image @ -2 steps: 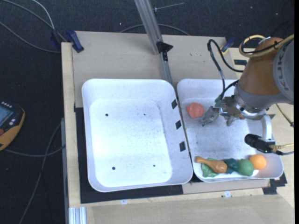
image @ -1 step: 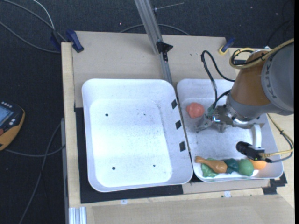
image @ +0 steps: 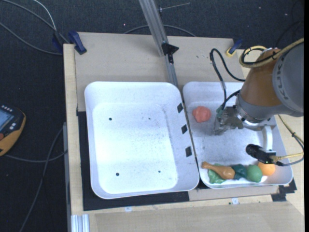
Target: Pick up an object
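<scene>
My gripper [image: 221, 125] hangs low in the right bin [image: 231, 146], its dark fingers pointing down just right of a pink-red ball [image: 202, 113] that lies near the bin's left wall. I see nothing between the fingers. Along the bin's near edge lie a tan drumstick-shaped toy [image: 218, 168], a teal-green piece [image: 236, 171], a green ball [image: 254, 173] and an orange ball [image: 267, 168]. The grey arm with its orange band [image: 260, 81] covers the bin's far right part.
The left bin [image: 133, 139] sits beside the right one, with black clips [image: 184, 128] on the shared wall. A metal pole [image: 154, 23] slants over the bench's back. Black cables [image: 219, 76] trail from the wrist. A small black part [image: 256, 152] juts out above the orange ball.
</scene>
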Controlling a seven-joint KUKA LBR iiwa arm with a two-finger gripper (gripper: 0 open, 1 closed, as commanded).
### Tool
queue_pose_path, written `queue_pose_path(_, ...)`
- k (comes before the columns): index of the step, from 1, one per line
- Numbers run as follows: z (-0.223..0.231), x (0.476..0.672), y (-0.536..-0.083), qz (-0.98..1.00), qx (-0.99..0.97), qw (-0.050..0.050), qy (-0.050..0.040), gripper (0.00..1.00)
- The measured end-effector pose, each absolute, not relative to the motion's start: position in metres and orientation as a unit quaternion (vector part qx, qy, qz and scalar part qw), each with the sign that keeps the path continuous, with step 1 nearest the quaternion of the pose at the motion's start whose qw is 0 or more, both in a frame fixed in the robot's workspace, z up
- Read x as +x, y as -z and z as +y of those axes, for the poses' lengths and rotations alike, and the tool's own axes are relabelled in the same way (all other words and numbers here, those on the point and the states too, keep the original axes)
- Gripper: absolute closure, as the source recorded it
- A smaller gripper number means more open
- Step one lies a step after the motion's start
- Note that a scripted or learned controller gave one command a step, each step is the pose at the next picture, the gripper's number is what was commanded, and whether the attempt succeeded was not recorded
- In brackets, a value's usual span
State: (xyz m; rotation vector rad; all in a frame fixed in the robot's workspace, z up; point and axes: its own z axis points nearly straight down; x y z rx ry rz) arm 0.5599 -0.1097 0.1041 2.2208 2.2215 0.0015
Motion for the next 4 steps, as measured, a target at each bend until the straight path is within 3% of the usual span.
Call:
queue_pose_path(2, -0.111, 0.556, -0.193, 0.707, 0.707, 0.002, -0.0013, 1.00)
queue_pose_path(3, -0.111, 0.557, -0.217, 0.707, 0.707, 0.001, -0.0008, 1.00)
queue_pose_path(4, -0.066, 0.563, -0.226, 0.708, 0.706, 0.000, -0.0006, 1.00)
